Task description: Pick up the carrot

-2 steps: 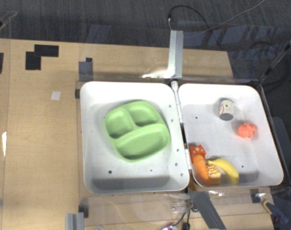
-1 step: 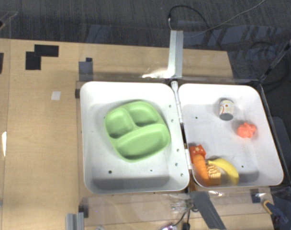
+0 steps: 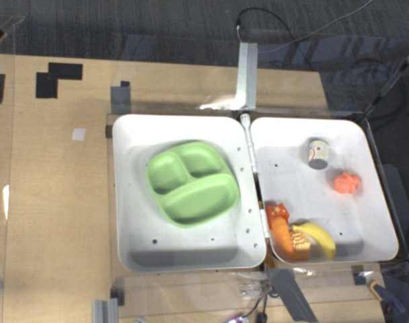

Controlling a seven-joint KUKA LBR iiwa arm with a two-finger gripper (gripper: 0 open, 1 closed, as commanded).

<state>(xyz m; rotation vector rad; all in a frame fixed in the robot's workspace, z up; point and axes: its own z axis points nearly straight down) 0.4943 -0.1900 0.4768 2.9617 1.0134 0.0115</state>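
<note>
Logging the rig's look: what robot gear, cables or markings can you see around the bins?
A thin black cable loops over the dark floor toward a grey metal post behind the seam between two white bins. Black blocky markings sit on the tan bench.

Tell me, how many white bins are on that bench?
2, side by side: the left bin holding a green plate, the right bin holding the carrot and other bits.
</note>
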